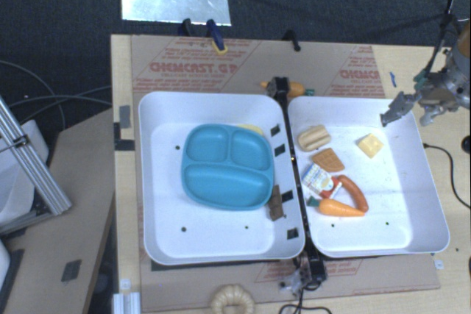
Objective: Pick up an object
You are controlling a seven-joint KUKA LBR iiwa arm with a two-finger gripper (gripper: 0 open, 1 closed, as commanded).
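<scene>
The right bin (412,232) holds several toy foods: a bread roll (313,137), a brown cracker (328,159), a pale yellow cheese cube (369,145), a white packet (318,179), a red sausage (352,191) and an orange carrot (341,208). My gripper (412,112) hangs over the bin's far right corner, up and to the right of the cheese cube. It is open, its fingers spread apart with nothing between them.
The left bin (165,232) bears a blue divided plate (228,165) with a yellow piece (252,129) behind it and a small brown thing (276,204) by the divider. A ring-shaped object (234,300) lies on the bench in front.
</scene>
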